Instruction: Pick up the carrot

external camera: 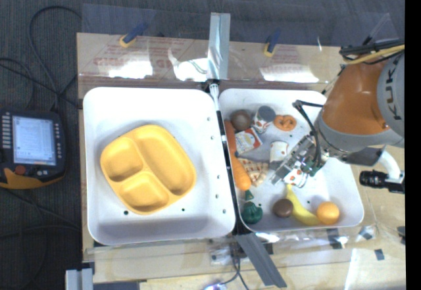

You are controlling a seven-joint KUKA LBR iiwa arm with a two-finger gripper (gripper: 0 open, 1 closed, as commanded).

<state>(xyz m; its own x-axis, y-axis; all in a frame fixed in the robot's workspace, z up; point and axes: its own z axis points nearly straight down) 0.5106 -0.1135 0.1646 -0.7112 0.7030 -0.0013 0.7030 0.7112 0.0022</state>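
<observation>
The carrot (236, 158) is a long orange root lying along the left wall of the right bin (348, 200), running from near the kiwi down toward the green piece. My gripper (289, 167) hangs over the middle of that bin, to the right of the carrot and apart from it. Nothing shows between its fingers, and the carrot rests on the bin floor.
Around the gripper lie a brown kiwi (241, 120), a small tin (266, 114), an orange pretzel-like piece (285, 123), a white packet (248, 142), a waffle piece (253, 169), a banana (299, 207), an orange (327, 212), another kiwi (283, 208) and a green vegetable (252, 212). The left bin (105, 223) holds a yellow divided plate (147, 167).
</observation>
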